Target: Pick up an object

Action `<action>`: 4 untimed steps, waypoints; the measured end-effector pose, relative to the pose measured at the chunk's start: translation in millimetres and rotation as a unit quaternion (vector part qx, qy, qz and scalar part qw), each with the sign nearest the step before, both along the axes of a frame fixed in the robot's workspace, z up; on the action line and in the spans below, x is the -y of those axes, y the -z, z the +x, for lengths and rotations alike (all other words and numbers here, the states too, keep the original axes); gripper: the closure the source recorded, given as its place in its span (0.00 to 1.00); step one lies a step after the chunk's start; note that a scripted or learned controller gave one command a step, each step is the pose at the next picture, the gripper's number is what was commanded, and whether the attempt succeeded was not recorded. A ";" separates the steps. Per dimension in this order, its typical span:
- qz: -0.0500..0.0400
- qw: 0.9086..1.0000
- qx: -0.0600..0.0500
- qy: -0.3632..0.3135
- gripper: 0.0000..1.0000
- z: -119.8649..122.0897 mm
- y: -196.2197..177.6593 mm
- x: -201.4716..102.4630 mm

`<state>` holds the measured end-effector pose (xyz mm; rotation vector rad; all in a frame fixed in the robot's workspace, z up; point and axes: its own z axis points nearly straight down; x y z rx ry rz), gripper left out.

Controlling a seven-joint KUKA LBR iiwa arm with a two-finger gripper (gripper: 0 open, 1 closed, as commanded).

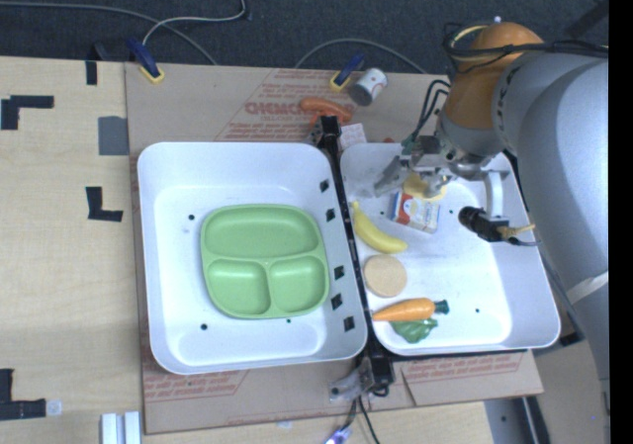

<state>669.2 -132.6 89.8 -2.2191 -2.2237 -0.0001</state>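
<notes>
My gripper (419, 171) hangs over the back of the right bin (495, 318), under the orange band of the arm. Just in front of it, touching or nearly so, lies a small white carton (422, 212) with red and yellow print. A yellow banana (378, 232) lies to the carton's left, along the bin's left wall. Nearer the front sit a round tan biscuit (385, 276) and an orange carrot (404, 310), with a green leafy piece (415, 330) beside it. The arm's grey body covers the bin's right side.
The left bin (168, 195) holds a green divided plate (265, 260). Behind the bins on the cardboard lie an orange sausage-shaped item (326, 107), a grey cylinder (368, 86) and two blue-and-yellow clamps (146, 61). A black divider (341, 224) joins the bins.
</notes>
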 end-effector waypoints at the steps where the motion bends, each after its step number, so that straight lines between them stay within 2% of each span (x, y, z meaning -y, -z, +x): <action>1: 0.000 1.000 0.000 0.000 0.00 -19.6 4.3 -34.6; 2: -0.001 1.000 0.001 0.001 0.00 -57.2 3.6 -34.6; 3: -0.001 1.000 0.003 0.000 0.00 -78.8 3.2 -34.2; 4: -0.001 1.000 0.003 0.000 1.00 -78.5 -6.5 -34.1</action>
